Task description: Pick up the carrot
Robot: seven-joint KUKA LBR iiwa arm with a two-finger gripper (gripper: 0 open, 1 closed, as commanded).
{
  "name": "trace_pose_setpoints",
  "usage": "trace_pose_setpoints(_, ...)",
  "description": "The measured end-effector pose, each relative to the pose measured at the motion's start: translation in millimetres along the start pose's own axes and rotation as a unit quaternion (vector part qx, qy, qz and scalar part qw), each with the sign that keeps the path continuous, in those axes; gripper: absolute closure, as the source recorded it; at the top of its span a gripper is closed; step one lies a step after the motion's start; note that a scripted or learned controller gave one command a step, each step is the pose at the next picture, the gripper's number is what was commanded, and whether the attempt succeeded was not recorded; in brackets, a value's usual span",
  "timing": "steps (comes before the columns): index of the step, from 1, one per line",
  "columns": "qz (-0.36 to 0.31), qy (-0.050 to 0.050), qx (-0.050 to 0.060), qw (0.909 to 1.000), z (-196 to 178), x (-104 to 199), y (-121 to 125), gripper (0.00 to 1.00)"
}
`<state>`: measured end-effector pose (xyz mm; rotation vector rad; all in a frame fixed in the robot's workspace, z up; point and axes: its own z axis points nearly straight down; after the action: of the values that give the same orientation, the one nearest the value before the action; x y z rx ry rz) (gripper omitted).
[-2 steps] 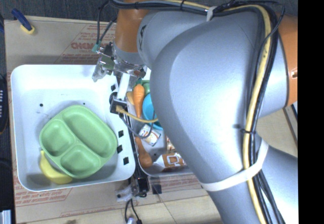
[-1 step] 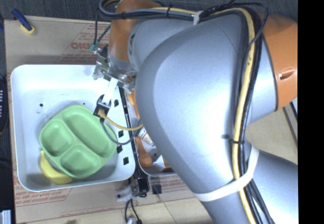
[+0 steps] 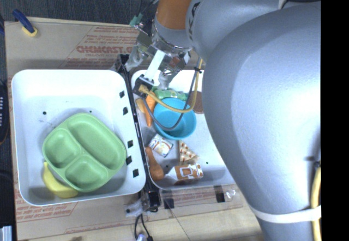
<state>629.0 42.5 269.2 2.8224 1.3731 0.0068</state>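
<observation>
right bin | slim tapered orange carrot | round glossy blue bowl

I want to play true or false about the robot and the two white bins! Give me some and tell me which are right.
1. The green divided plate lies in the left bin. True.
2. The blue bowl sits in the left bin. False: it is in the right bin, under the arm.
3. The gripper is above the right bin, near the wall between the bins. True.
4. The carrot lies on the green plate. False: it lies in the right bin beside the blue bowl.
5. Something yellow peeks out from under the green plate. True.
</observation>
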Motion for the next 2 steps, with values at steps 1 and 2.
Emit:
trace_pose_setpoints(1, 0.095, -0.011, 0.012, 0.9953, 154.3, 58.9, -36.7, 0.00)
trace_pose_setpoints(2, 0.043, 0.000, 0.000, 0.9991, -0.5, 20.7, 4.0, 0.00)
